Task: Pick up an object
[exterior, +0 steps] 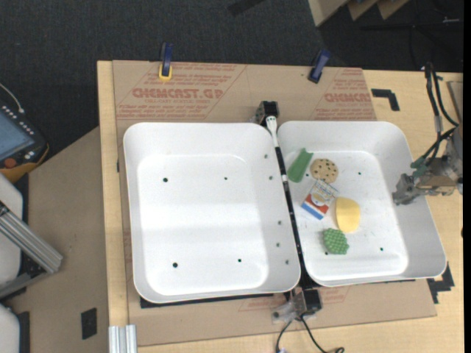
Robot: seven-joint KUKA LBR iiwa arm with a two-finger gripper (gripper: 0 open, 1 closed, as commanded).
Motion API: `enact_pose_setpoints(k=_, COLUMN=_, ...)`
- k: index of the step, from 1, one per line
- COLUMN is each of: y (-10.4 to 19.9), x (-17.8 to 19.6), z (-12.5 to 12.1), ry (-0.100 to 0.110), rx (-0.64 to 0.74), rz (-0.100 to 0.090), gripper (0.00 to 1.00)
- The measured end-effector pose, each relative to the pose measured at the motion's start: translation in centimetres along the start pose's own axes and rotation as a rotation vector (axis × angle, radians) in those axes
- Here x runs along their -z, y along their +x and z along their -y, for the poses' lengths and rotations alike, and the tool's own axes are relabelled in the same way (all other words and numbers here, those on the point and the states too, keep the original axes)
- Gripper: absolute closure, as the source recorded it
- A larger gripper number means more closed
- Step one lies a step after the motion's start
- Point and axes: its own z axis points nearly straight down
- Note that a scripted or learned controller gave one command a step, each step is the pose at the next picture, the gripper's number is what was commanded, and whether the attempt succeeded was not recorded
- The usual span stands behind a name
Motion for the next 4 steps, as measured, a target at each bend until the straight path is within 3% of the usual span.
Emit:
enact_pose_setpoints(k=1, y=6.0, x=1.6, z=-1.9, ry=-0.001, rx=0.006, rz=-0.002, gripper=1.0)
enact_pose_setpoints(k=2, y=14.2, x=-4.9, z=1.9, ry=0.013, rx=0.006, rz=-0.007, gripper=1.0)
enact_pose_setpoints(k=3, y=18.9, x=0.4, z=-3.1, ry=-0.005, rx=0.005, rz=-0.002, gripper=1.0)
enact_pose_setpoints(k=4, y=18.6, x=1.2, z=-2.9, ry=0.001, rx=0.0, rz=-0.002, gripper=1.0)
